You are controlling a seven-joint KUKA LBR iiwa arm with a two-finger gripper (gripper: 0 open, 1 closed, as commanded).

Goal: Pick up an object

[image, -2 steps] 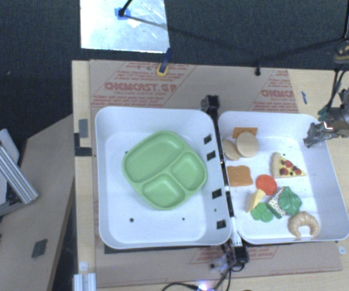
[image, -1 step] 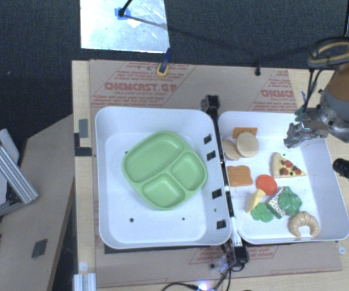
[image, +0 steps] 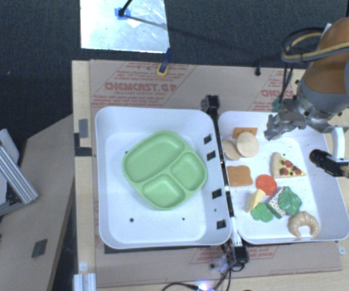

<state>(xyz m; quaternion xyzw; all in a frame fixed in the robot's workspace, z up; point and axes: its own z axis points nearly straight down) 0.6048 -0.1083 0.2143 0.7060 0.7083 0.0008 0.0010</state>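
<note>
Nearest the camera, along the bottom edge, lies the brown cardboard sheet (image: 162, 80) under both bins; red print at its far side reads roughly "CHEMCAST GP".

On it, the left shallow white bin (image: 111, 223) holds a light green plastic tray with three compartments (image: 164, 170), lying slightly turned.

Touching it on the right, the right shallow white bin (image: 335, 214) holds toy food: a tan croissant (image: 303, 223) at the near corner, green leafy pieces (image: 289, 200) just beside it, a yellow wedge (image: 256, 199), a red-orange round tomato piece (image: 266, 183), a brown toast slice (image: 239, 175), a pizza slice with red dots (image: 286, 166), a pale round biscuit (image: 246, 144) and an orange cracker (image: 245, 131) at the far side.

From the right, the grey arm with the orange band (image: 338, 47) bends down over the right bin's far side. Its dark two-finger gripper (image: 276, 128) hangs just right of the pale biscuit, with nothing visible between the fingers; whether they are spread or closed cannot be told.
</note>
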